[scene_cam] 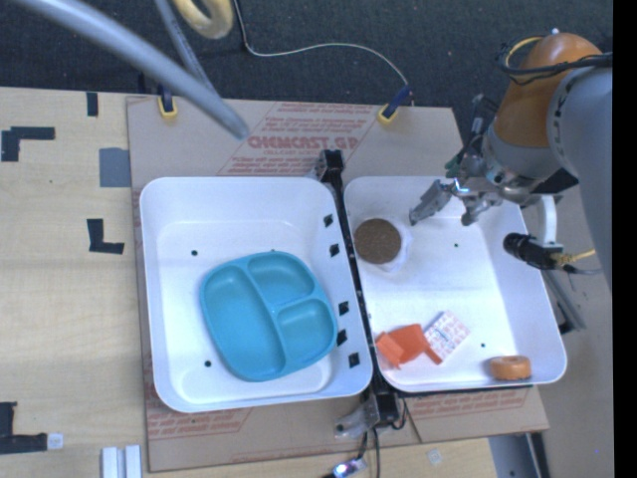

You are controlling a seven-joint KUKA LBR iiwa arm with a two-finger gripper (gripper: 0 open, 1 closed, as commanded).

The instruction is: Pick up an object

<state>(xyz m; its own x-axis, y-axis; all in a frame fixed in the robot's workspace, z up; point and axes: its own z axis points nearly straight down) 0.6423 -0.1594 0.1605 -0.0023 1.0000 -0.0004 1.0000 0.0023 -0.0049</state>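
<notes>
Gripper [450,205] hangs over right bin [498,277] far side, fingers spread, nothing between them. Brown round disc [378,239] just beside, nearest pick (straddle it squarely before closing).

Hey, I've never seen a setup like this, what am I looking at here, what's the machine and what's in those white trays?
One camera looks down at a slant on a bench with two shallow white bins. The grey and orange machine at the right is a robot arm; its pincer hangs over the right bin with open fingers, holding nothing. That bin contains a round brown cookie-like disc, an orange block, a small patterned packet and a tan donut-like piece. The left bin holds a blue divided plate.
</notes>
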